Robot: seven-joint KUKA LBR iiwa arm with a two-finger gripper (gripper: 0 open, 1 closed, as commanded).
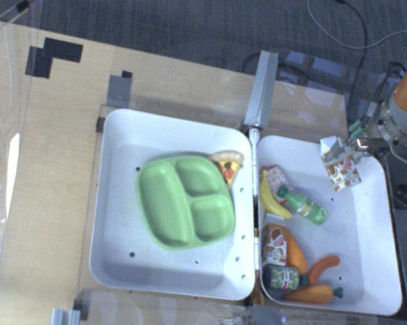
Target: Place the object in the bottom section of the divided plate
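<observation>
1. hanging over the far right corner of the right bin [383, 186], the arm's gripper [353, 146] is sitting just below the grey wrist and its orange band.
2. it is gripping a small white packet with red print [341, 166]; the packet's top edge is sitting between the fingers, which are closing narrowly on it, and the rest is dangling tilted above the bin's corner.
3. the green divided plate [186, 201] is lying in the left bin [120, 183], turned at a slant, with one long section on its left side and two smaller sections on its right.
4. a pizza slice toy [228, 163] is resting against the plate's far right rim, close to the wall between the two bins.
5. over in the right bin, a banana [268, 197] is lying near the dividing wall, and a green bottle [302, 205] is lying across it, touching.
6. nearer the camera, a red and white packet [276, 244] is lying beside an orange carrot [296, 254]; a dark can with a green label [283, 278] is sitting just below them.
7. a red-orange pepper [323, 266] and another carrot [313, 293] are lying at the bin's near edge.
8. the packet and the plate are sitting well apart, one bin away from each other.
</observation>
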